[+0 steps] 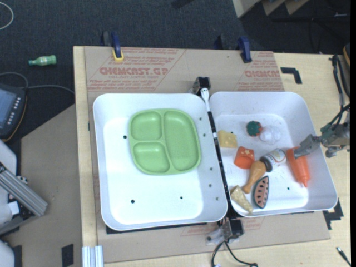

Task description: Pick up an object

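The right white bin [311,109] holds several toy foods: an orange carrot [301,169], a watermelon slice [260,192], a tan drumstick [256,174], a red-orange piece [244,157], a yellow block [227,139], a teal ball [254,128], a clear round piece [271,134], a small grey-and-white jar [275,158] and a pale wedge [240,198]. My gripper [305,147] reaches in over the bin's right side. It hangs just above the carrot's upper end. I see nothing held in it.
The left white bin [111,193] carries a green divided plate [164,141]. Both bins rest on a cardboard-covered bench held by blue clamps [243,48] at the back. Cables [338,93] hang by the right edge, and a green bottle [43,61] lies on the floor.
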`<action>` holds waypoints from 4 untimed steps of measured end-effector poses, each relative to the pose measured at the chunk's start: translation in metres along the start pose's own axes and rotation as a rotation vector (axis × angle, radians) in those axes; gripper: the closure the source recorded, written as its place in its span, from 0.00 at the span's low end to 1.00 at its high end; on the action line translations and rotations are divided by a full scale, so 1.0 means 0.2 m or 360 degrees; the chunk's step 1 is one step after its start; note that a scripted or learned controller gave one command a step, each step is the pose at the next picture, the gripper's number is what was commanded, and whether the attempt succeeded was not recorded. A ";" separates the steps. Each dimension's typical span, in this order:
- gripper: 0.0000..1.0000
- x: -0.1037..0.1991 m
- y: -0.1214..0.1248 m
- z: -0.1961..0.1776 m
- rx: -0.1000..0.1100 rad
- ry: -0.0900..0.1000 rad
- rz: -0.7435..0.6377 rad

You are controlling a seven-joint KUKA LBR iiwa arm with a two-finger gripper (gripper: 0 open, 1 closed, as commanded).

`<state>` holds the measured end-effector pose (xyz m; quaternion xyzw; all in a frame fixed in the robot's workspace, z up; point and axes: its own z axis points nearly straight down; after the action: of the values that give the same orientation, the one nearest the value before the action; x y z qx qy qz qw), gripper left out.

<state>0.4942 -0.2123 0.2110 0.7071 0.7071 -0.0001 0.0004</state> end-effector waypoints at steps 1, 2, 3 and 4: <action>0.00 0.04 0.03 0.24 0.0009 0.0006 -0.0002; 0.00 0.08 0.02 0.47 0.0006 0.0005 -0.0001; 0.00 0.09 0.05 0.54 -0.0018 0.0004 -0.0007; 1.00 0.08 0.04 0.50 -0.0021 -0.0003 -0.0004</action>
<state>0.5032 -0.1954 0.1120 0.7061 0.7081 0.0037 0.0057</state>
